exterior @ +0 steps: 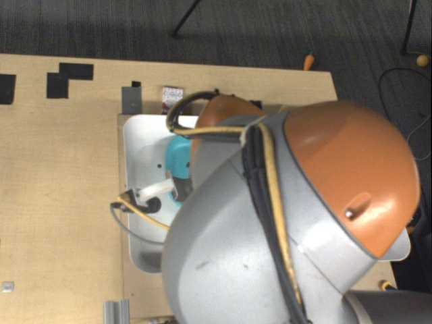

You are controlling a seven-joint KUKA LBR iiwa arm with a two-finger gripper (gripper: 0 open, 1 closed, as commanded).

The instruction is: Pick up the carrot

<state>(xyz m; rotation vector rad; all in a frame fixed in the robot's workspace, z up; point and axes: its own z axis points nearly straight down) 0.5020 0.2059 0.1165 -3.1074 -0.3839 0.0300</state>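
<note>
Over the bench (61, 181), the arm (270, 235) covers most of 1 white bin (138, 147).
At the bin's left wall, a white piece of the wrist end (154, 190) with yellow and black cables (135, 208) sits low inside, below a teal part (179, 157). The gripper is hidden under the grey body and orange band (344, 167), so spread or pressed together cannot be told. The carrot's position cannot be determined. A small printed tag (173, 94) lies just beyond the bin's far edge.
</note>
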